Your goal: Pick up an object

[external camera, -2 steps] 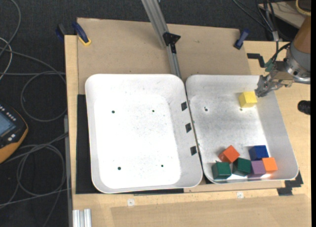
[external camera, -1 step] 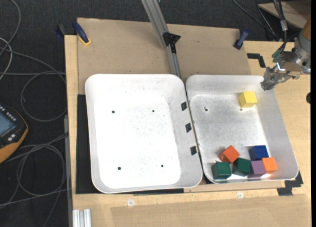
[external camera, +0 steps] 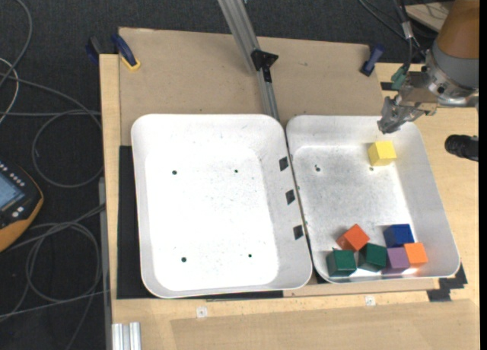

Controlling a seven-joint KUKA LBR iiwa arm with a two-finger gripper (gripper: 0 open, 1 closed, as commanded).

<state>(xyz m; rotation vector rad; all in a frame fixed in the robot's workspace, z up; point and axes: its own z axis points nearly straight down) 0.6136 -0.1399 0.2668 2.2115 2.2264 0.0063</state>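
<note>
My hand (external camera: 390,122) hangs over the far right corner of the right-hand shallow white bin (external camera: 426,189), just above and beside its rim. Whether it is open or closed cannot be determined at this angle; nothing is visibly gripped in it.

The nearest candidate is a small yellow cube (external camera: 382,152), lying alone on the bin floor just below my hand in the camera view, near but apart from it. I judge this to be the approach step: the hand is positioned close to the cube but not over it, and no grasp is made yet.

Next move, as I assess it: shift slightly toward the cube, centre the hand over it, descend, then close on opposite faces. The cube sits clear of the bin wall, so access looks unobstructed.

Further out, a cluster occupies the near right corner of the same bin: an orange-red block (external camera: 354,237), two dark green blocks (external camera: 342,262), a blue block (external camera: 398,234), a purple block (external camera: 398,259) and an orange block (external camera: 415,253), packed touching one another. The left-hand white bin (external camera: 205,196) lies alongside on the wooden surface (external camera: 198,67).
</note>
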